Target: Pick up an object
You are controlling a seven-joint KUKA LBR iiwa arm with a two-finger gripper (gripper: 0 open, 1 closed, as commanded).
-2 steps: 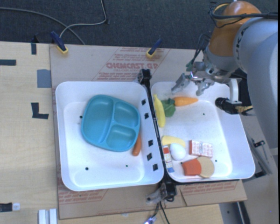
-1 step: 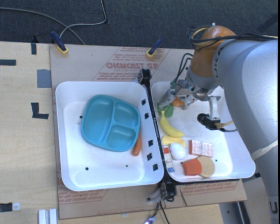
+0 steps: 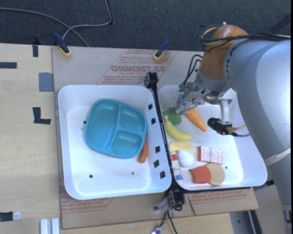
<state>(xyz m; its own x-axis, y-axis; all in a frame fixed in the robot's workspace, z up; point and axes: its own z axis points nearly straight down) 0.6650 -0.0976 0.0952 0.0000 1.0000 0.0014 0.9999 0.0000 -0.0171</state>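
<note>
Cardboard (image 3: 132, 68) printed "CHEMGRATE", tool (image 3: 182, 107) above green vegetable (image 3: 173, 117)

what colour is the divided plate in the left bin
Light blue. The divided plate shows clearly in the camera view.

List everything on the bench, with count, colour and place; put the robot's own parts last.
divided plate: 1, blue, in the left bin
carrot stick: 1, orange, left bin, at the plate's right edge
carrot: 1, orange, right bin, upper part
green vegetable: 1, green, right bin, left of the carrot
bananas: 2, yellow, right bin, near its left wall
egg: 1, white, right bin, lower part
packet: 1, red and white, right of the egg
red block: 1, red, right bin, near the front
round tan piece: 1, tan, beside the red block
bins: 2, white, side by side
clamps: 2, blue and yellow, back edge of the board
arm: 1, grey with orange band, from the right
claw: 1, dark, over the green vegetable
</note>
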